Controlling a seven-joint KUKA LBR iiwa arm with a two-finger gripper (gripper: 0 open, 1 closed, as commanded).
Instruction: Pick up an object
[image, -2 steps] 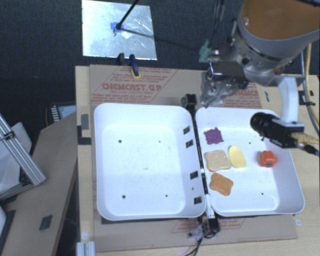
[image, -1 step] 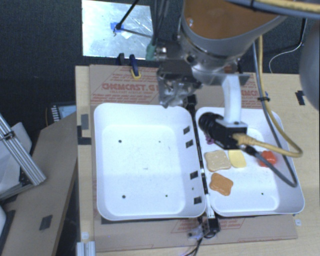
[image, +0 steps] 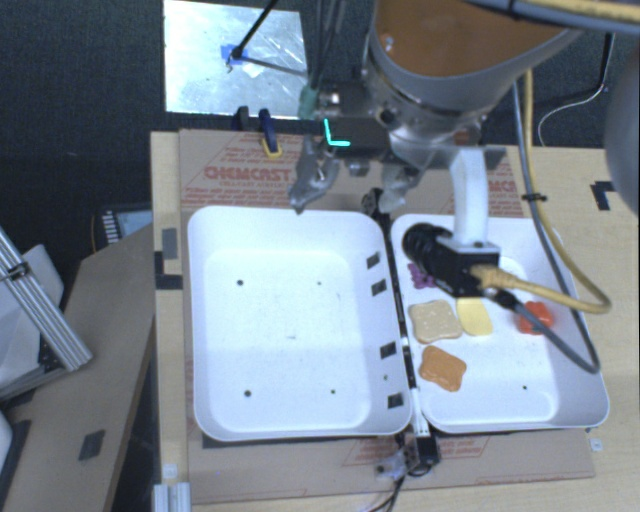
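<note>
Open and holding nothing, the pincer (image: 350, 193) hangs over the far rims where the two white bins meet, while the toast slice (image: 436, 320), cheese (image: 476, 319) and biscuit (image: 443, 368) lie nearer the camera in the right bin (image: 575, 400).

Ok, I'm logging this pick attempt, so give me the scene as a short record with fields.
arm: reaches in from the right, over the far rim of the bins
gripper: open, nothing between its jaws
left bin: white, shallow
right bin: white, shallow, beside the left one
toast slice: right bin, near the divider
yellow piece: touching the toast slice
brown piece: nearer than the toast
orange piece: right bin, right of the yellow piece
</note>
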